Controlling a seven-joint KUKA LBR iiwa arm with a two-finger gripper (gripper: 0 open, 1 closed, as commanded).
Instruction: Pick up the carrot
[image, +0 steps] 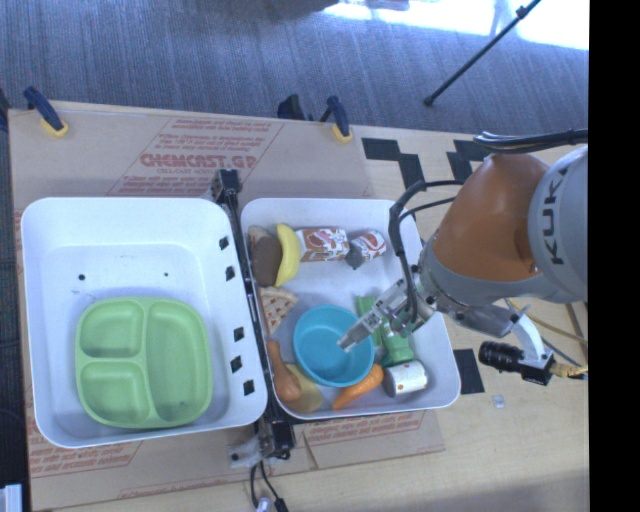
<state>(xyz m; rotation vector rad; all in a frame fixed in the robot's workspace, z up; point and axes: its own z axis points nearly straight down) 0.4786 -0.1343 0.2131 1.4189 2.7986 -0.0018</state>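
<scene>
The carrot (358, 388) is a short orange piece lying at a slant near the front wall of the right bin (438, 352), just in front of the blue bowl (325, 350). My gripper (362, 330) hangs over the bowl's right rim, a little behind the carrot and apart from it. Nothing shows in its grasp. The arm's orange band (490, 225) sits to the right, above the bin's right wall.
The right bin is crowded: a green object (398, 349) and a white can (406, 378) beside the carrot, another orange vegetable (280, 366) left of the bowl, a banana (288, 252) and wrapped snacks (324, 243) at the back. The left bin (60, 230) holds a green divided plate (145, 362).
</scene>
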